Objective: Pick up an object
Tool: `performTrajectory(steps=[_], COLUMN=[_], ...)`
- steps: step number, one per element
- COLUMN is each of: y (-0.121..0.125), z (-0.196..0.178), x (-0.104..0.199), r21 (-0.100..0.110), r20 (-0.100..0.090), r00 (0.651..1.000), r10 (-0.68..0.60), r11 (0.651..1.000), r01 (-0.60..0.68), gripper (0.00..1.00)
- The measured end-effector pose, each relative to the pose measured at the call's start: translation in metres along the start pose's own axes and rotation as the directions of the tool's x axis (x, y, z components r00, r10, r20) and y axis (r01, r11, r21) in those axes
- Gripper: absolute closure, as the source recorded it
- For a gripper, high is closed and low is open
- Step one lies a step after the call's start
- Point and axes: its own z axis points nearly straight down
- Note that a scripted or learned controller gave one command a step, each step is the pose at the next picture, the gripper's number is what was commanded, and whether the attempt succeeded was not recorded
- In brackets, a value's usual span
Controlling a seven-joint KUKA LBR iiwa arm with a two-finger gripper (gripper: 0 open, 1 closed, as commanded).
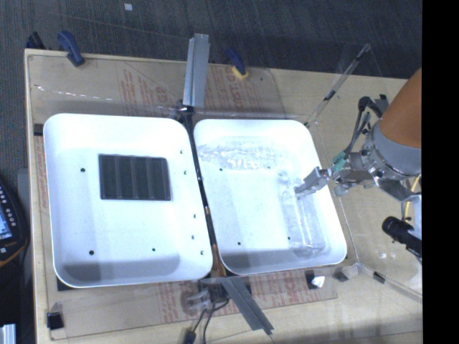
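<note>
Camera view, looking down at a slant: two white bins side by side on the bench (107, 303), arm coming in from the right. Hand (316, 180) sat over the right rim of the right bin (251, 264), tips pointing toward the bin interior. Could not tell how far the hand was open, too small and blurred; nothing visible in its grasp.

Only obvious candidate object: dark ribbed rectangular block (135, 177), lying flat in the left bin (115, 264). It lay well apart from the hand, straight across in the direction the tips pointed, past the whole right bin and the divider between bins. Long axis of the block ran roughly along that same line, toward and away from the hand; ribs crossed it.

Right bin near the hand showed shiny clear stuff, possibly plastic film or a transparent item, along the wall just below the hand and along the far wall; could not say what it was.

Judgement: pick not started. Reaching the block would need a long traverse across both bins.
</note>
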Motion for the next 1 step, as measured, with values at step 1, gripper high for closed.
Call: performTrajectory(steps=[1], y=[-0.0003], z=[-0.0242], x=[-0.0007], r21=[-0.002], r20=[0.001], r00=[1.0], r10=[0.003], r11=[1.0], r01=[-0.003], gripper=[0.0])
